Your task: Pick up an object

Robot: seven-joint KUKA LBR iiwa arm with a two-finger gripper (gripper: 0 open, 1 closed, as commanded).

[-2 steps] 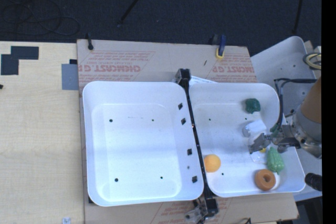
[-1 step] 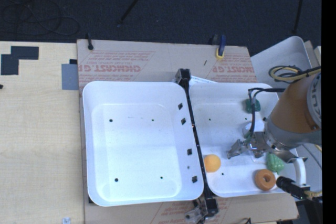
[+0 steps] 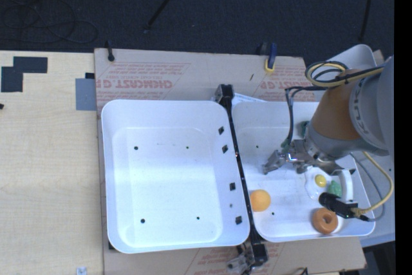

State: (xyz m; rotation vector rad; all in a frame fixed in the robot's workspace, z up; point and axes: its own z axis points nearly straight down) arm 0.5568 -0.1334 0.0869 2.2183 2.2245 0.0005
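My gripper [image 3: 283, 167] hangs over the middle of the right bin [image 3: 270, 119], its fingers spread open with nothing between them. An orange ball [image 3: 260, 200] lies below and left of it, near the divider between the bins and apart from the gripper. An orange ring [image 3: 326, 221] rests in the bin's front right corner. A small yellow and white object [image 3: 319, 181] and a green piece [image 3: 335, 189] lie just right of the gripper, partly under the wrist.
The left bin [image 3: 116, 138] stands beside the right one, with a black divider [image 3: 233, 158] between them. Both bins rest on a cardboard sheet [image 3: 167, 77]. The grey arm with its orange band [image 3: 338, 116] covers the right bin's far right side.
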